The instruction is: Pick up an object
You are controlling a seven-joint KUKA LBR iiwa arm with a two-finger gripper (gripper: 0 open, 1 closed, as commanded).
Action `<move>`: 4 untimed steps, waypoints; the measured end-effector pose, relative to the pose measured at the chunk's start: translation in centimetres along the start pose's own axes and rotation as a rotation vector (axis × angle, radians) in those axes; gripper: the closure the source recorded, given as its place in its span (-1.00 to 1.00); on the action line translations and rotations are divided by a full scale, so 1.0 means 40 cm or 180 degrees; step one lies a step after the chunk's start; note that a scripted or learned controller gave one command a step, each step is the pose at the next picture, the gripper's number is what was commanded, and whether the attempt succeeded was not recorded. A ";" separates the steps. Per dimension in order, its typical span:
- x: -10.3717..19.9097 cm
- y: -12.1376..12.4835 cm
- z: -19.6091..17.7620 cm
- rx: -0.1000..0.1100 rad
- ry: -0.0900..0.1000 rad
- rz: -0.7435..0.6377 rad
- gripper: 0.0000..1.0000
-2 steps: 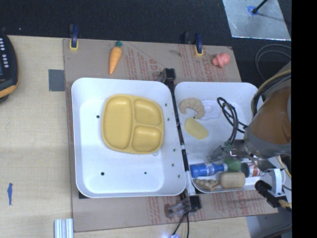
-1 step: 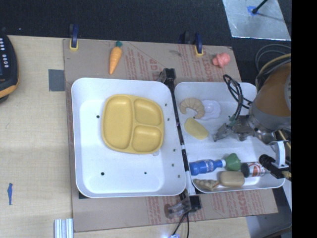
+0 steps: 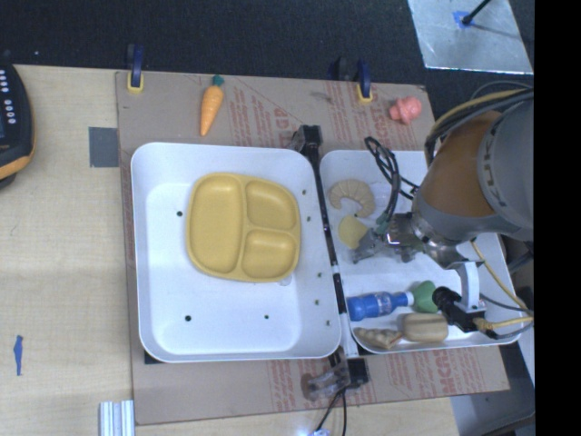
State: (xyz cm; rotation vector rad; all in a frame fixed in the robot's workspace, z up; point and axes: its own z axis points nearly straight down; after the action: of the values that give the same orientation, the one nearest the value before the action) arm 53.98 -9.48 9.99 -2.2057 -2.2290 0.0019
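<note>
My gripper point(image 3: 370, 245) hangs low in the right bin point(image 3: 338, 166), its tip right beside a small pale yellow piece point(image 3: 350, 231). Whether it touches that piece I cannot tell. A tan croissant-shaped item point(image 3: 352, 194) lies just behind the yellow piece. Along the bin's front lie a blue bottle with a white cap point(image 3: 377, 304), a green item point(image 3: 424, 294) and a beige bread-like item point(image 3: 422, 328) next to a brownish piece point(image 3: 379, 338). The grey arm with its orange band point(image 3: 458, 175) covers the bin's right half.
The left bin point(image 3: 154, 271) holds a yellow divided plate point(image 3: 243, 226). Behind the bins, a toy carrot point(image 3: 211, 105) and a pink item point(image 3: 406, 109) lie on the cardboard. Black cables point(image 3: 386, 166) loop over the right bin. A black device point(image 3: 13, 121) sits at the far left.
</note>
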 end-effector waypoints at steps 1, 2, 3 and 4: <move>-0.027 0.234 -0.052 -0.0041 -0.0017 0.0012 -1.00; -0.007 0.292 0.018 0.0011 -0.0008 0.0007 -1.00; -0.007 0.289 0.018 0.0012 -0.0014 0.0010 -1.00; -0.006 0.288 -0.007 0.0025 -0.0012 -0.0006 1.00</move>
State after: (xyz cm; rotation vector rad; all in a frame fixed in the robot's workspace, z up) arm 65.50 -9.58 10.22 -2.2016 -2.2290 0.0149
